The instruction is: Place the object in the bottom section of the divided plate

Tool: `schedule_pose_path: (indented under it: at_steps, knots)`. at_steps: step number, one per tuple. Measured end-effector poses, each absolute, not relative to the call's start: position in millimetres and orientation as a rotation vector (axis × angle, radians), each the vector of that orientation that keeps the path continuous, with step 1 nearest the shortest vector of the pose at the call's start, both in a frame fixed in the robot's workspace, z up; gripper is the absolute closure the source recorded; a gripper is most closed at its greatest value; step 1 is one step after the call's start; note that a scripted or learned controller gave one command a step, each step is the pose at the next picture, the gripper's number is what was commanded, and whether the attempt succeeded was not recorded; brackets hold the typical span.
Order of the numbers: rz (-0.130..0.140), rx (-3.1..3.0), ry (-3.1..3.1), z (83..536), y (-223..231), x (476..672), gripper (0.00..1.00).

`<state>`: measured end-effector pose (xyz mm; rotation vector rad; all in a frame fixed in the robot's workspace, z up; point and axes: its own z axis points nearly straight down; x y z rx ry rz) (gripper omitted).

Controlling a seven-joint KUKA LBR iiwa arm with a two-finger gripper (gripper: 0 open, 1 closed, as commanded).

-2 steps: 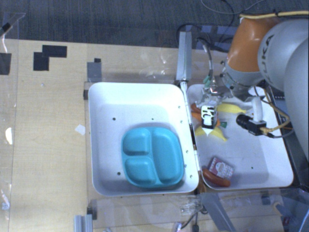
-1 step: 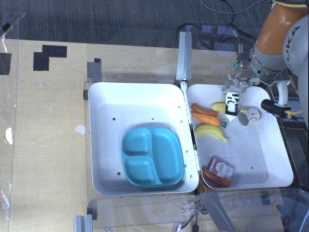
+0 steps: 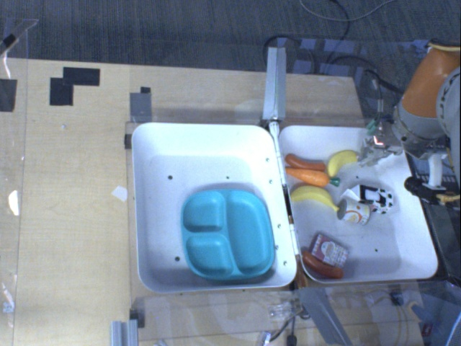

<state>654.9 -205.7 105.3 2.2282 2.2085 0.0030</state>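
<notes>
Wooden bench top (image 3: pixel 72 193) under a dark carpeted floor strip at the top of the frame, with two shallow white bins sitting side by side in the middle. The gripper (image 3: pixel 374 148) sits at the upper right edge of the right bin (image 3: pixel 410 258), hanging off the grey arm with its orange band (image 3: pixel 426 78) in the upper right corner. Honestly can't tell how it's set from this angle, it's small and a bit blurry, and nothing is visibly caught in it.

Just left of it lies a yellow banana-like piece (image 3: pixel 343 161), touching two orange carrots (image 3: pixel 308 170) that stretch toward the bin's left wall. Below those is another yellow banana (image 3: pixel 314 196). Near the bin's middle sits a white and black object (image 3: pixel 367 202). Lower down, a dark red packet (image 3: pixel 328 251) rests by a red sausage-looking thing (image 3: pixel 320 267).

Over in the left bin (image 3: pixel 158 157), the blue divided plate (image 3: pixel 227 233) sits toward the lower right, all its sections bare.
</notes>
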Motion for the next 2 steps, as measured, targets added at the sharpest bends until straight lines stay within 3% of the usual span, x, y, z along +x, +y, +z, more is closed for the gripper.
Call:
schedule_pose_path:
  at_steps: [1, 2]
  knots:
    - [0.005, 1.992, 2.423, 137.4, -143.1, 609.1, 1.00]
    - [0.012, 1.984, 2.421, 149.5, -142.2, 611.4, 1.00]
